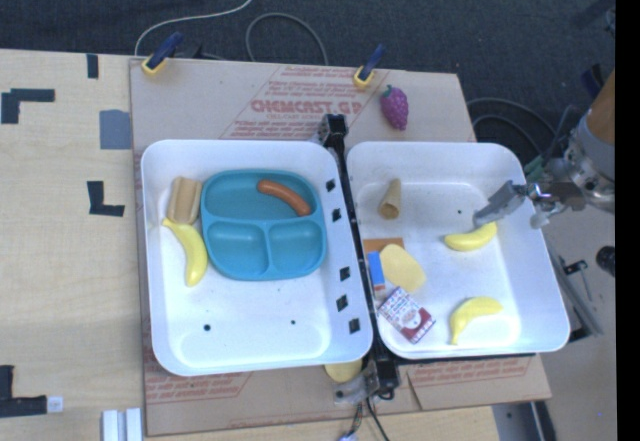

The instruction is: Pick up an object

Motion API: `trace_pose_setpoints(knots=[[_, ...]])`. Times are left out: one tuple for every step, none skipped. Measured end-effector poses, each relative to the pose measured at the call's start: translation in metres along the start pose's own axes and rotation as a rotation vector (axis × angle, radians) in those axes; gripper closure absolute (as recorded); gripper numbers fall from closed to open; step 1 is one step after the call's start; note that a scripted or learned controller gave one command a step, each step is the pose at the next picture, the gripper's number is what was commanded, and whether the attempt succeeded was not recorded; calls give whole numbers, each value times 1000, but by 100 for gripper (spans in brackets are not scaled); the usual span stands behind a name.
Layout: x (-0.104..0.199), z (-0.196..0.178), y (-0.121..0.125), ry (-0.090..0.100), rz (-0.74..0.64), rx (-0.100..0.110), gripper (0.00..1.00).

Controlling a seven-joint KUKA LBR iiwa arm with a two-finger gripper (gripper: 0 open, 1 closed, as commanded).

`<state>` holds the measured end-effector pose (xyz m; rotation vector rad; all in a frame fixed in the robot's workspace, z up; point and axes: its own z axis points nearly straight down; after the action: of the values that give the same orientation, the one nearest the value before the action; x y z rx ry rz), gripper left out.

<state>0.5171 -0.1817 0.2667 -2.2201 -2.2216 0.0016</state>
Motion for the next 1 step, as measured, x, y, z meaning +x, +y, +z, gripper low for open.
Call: trace_pose_setpoints(knots=[[28,91,89,-1,-5,-4,0]])
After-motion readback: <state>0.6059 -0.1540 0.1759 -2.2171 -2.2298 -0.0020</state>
